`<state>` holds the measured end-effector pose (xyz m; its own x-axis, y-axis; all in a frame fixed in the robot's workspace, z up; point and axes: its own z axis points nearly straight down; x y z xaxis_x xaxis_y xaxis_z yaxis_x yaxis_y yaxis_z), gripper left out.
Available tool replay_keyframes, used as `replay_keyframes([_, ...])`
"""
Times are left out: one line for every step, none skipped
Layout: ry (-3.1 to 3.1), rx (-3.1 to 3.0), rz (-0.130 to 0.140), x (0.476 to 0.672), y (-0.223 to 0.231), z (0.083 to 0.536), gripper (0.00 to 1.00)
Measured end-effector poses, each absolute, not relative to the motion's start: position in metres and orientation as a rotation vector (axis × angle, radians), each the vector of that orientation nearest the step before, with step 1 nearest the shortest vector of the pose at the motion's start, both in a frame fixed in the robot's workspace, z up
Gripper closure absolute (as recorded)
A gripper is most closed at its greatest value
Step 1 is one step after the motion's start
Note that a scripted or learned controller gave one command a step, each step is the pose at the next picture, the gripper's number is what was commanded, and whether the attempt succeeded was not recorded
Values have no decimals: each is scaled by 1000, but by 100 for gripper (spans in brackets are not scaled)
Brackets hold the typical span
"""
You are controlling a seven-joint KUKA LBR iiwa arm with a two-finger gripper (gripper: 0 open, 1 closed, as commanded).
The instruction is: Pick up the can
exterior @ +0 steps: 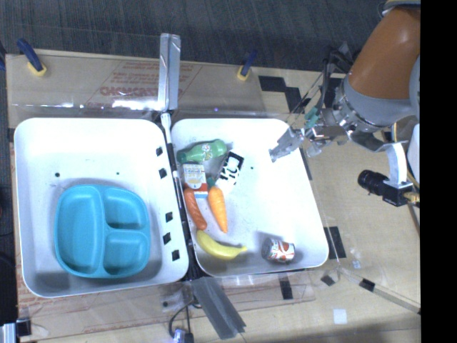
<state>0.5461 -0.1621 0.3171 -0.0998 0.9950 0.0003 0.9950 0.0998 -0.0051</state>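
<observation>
The can, silver with a red label, lies on its side near the front right corner of the right bin. My gripper hovers over the bin's far right edge, well behind the can and apart from it. Nothing shows between its fingers.
Along the right bin's left wall lie a green bottle, a small carton, a black-and-white packet, two carrots and a banana. The left bin holds a blue divided tray.
</observation>
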Motion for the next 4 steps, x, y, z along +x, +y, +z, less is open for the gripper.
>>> replay_keyframes([-2367, -2055, 6, 491, -204, 197, 0])
replay_keyframes([-2237, -2198, 3, 476, -210, 89, 0])
replay_keyframes([-2217, -2218, 4, 477, -201, 176, 0])
replay_keyframes([-2392, -2030, 4, 492, -180, 216, 0])
